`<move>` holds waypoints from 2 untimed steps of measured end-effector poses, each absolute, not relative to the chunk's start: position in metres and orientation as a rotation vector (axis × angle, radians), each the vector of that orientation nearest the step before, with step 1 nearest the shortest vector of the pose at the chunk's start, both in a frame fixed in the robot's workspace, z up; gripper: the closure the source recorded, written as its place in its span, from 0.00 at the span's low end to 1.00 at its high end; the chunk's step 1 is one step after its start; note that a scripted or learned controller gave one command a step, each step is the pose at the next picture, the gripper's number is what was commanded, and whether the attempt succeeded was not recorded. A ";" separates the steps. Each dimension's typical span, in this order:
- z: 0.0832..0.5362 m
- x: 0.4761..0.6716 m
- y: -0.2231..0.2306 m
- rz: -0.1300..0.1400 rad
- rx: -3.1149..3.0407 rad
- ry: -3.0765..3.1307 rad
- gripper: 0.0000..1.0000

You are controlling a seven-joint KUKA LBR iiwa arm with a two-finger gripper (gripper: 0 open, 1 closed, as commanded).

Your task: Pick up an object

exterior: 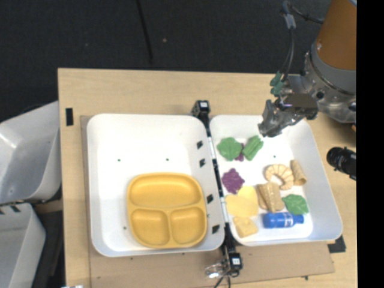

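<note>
My gripper hangs over the back of the right bin, just above and to the right of a green toy vegetable. Nothing shows between its fingers. Below it lie a green leafy piece, a purple grape bunch, a yellow cheese slice, a cracker, a beige shrimp-like piece, a bread stick, a tan waffle piece, a small green leaf and a blue bottle.
The left bin holds a yellow divided tray. A black divider strip with clips runs between the bins. The wooden bench surrounds both bins.
</note>
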State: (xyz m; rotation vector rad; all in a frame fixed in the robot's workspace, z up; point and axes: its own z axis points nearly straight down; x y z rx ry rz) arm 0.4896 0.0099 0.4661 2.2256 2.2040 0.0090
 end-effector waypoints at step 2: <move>0.471 0.491 0.069 0.021 2.208 2.222 1.00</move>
